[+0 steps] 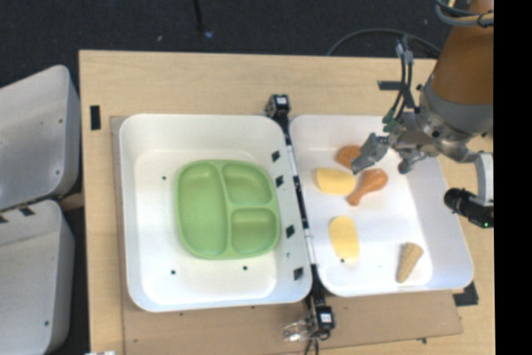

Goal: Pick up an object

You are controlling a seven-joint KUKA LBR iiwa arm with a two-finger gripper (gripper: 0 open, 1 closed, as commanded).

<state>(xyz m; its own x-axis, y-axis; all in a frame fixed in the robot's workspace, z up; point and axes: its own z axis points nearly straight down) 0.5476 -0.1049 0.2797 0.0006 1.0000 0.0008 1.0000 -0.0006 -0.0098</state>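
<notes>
Pale worktop (191,79): the right bin (440,262) holds a drumstick (368,184) beside the end effector (384,152), fingers spread, nothing between them. Approach step; next, lower over it and close.

A pale wooden worktop (199,79) carries two shallow white plastic bins set side by side, their inner rims touching along the middle. The left bin (141,278) and the right bin (440,262) both lie flat on the worktop's surface.
</notes>
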